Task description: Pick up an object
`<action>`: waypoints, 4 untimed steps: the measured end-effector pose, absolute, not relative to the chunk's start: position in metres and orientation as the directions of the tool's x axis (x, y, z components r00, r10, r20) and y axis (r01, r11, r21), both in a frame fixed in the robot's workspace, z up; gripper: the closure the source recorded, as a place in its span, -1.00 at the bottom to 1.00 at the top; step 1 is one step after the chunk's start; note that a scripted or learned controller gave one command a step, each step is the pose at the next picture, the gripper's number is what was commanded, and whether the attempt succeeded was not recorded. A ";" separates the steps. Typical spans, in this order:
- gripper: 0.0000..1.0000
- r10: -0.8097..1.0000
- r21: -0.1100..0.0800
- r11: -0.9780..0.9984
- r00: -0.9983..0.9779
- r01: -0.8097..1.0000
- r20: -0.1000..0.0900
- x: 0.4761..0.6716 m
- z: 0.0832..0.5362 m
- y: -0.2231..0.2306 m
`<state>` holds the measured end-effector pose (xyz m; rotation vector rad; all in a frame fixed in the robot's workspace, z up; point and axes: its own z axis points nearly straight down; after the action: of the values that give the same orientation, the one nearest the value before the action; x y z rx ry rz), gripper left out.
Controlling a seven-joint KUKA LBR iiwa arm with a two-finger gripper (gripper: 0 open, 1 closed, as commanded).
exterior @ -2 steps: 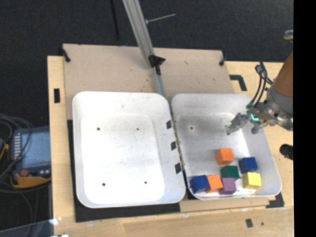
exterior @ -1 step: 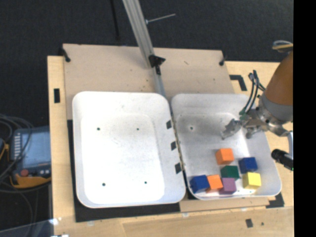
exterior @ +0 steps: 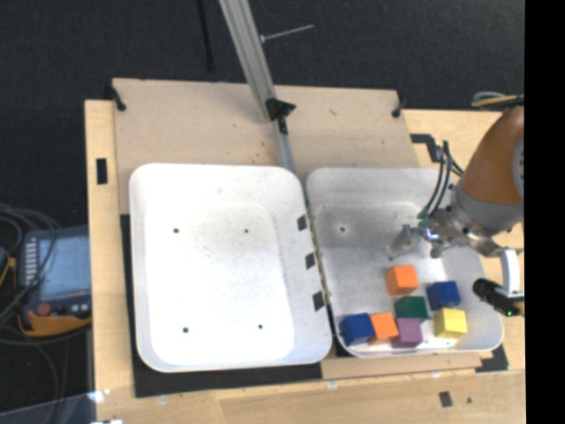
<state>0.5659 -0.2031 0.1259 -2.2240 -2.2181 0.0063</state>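
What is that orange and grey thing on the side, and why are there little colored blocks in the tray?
That is a robot arm. It reaches in from the right, and a camera up high looks down on it. At its tip is a gripper, like a hand with two fingers. On the wooden bench sit two white bins, a left bin and a right bin. The right bin holds small blocks: an orange block just below the gripper, two blue, a green, a yellow, a purple and another orange one. The robot's job is to pick one up. I can't see any block between its fingers.
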 end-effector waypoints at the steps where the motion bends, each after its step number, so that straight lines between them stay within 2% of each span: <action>1: -1.00 1.000 0.003 -0.003 0.003 1.000 -0.004 0.567 0.098 -0.205; 2: 1.00 1.000 0.008 -0.007 0.007 1.000 -0.003 0.568 0.110 -0.206; 3: 1.00 1.000 0.008 0.004 -0.004 1.000 -0.002 0.578 0.171 -0.204; 4: 1.00 1.000 0.009 0.005 -0.005 1.000 -0.002 0.573 0.233 -0.201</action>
<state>0.5733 -0.2014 0.2326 -2.2209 -2.2328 -0.0075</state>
